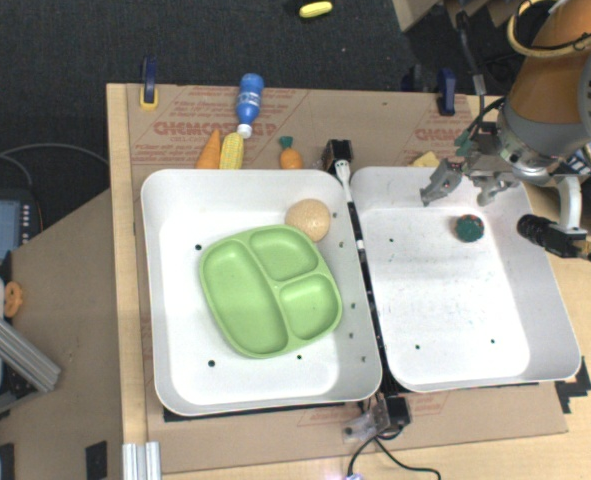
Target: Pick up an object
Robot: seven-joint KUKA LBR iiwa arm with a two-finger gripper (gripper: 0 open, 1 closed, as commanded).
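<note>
A small dark green ball lies in the right bin, near its far right corner. My gripper hangs just beyond the ball at the bin's far edge. It is open, its two grey fingers are spread wide, and nothing is between them. In the left bin a green divided plate lies flat, and a beige round object rests against its far right rim.
On the cardboard behind the left bin lie a blue-capped bottle, a corn cob, a carrot, a small orange toy and a black piece. The arm's orange band rises at the upper right.
</note>
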